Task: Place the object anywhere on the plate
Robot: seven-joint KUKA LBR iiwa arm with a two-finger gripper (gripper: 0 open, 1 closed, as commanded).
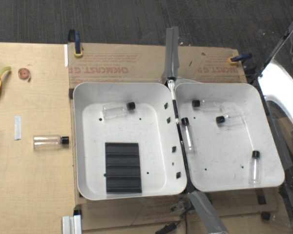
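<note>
One capped vial lies in the left bin, beyond the black plate.

Two shallow white plastic bins sit side by side: the left bin holds a black ribbed rectangular plate near its front and a clear black-capped vial behind it. The right bin holds four such vials: one along its left wall, two toward the back, one front-right. Another vial lies on the bench left of the bins.
</note>
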